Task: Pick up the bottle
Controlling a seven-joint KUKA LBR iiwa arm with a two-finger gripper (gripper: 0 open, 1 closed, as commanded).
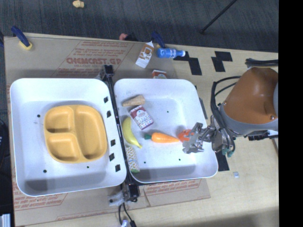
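- White plastic forms the 2 shallow bins: the left bin [23, 141] and the right bin [184, 96], side by side on the bench [246, 193], touching along their inner edges
- Yellow divided plate [75, 132] (3 compartments) lies in the middle of the left bin
- Blue bottle [169, 53] lies on its side on the bench, outside both bins, just beyond the far rim of the right bin; a small carton [145, 54] lies just to its left, also on the bench
- Right bin holds a tan block [133, 100] near its far-left corner; a red-and-white packet [141, 117] just below that; a banana [129, 133] along the left wall; an orange carrot [164, 137] near the middle, pointing left
- Grey arm with its orange band [253, 98] reaches in from the right; the gripper [194, 138] sits low at the right side of the right bin, close to the carrot's thick end and well apart from the bottle
- Fingers [191, 148] look slightly parted; something small and red-orange [184, 135] lies by them, though I cannot tell whether it is gripped or merely beside them
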